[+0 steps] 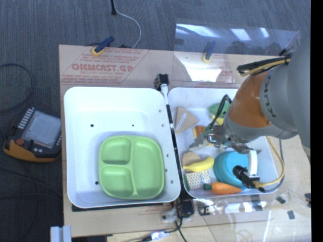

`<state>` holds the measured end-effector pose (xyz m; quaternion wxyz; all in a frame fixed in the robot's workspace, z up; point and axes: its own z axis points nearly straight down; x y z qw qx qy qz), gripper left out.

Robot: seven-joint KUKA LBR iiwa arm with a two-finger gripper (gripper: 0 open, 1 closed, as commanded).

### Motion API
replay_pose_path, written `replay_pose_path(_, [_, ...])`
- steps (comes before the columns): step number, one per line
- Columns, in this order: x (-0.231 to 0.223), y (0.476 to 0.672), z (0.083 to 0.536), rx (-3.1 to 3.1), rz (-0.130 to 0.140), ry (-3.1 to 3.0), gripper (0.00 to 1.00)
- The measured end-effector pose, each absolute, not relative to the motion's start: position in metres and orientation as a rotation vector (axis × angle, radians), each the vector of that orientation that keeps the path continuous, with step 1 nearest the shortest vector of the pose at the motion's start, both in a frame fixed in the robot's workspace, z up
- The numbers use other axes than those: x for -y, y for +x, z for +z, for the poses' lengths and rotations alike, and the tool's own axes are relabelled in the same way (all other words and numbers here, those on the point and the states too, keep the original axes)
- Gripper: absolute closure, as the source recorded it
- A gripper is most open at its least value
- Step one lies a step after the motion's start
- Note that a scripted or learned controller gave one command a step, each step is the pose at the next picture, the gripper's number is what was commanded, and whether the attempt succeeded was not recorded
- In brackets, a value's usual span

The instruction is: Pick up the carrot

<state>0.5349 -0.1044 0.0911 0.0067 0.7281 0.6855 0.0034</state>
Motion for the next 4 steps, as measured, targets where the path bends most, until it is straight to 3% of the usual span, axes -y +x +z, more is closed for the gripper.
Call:
replay_pose_path(1, [0.105,0.604,0.09,-1.84,0.01,2.532,0.0])
replay_pose_path(2, [0.096,0.556,0.091,-1.949,0.012,2.446,0.0])
replay_pose_path(3, [0.096,0.556,0.1,-1.95,0.01,2.447,1.0])
replay_pose_path(4, [0.041,0.573,0.183,-1.451,-0.006,2.785,1.0])
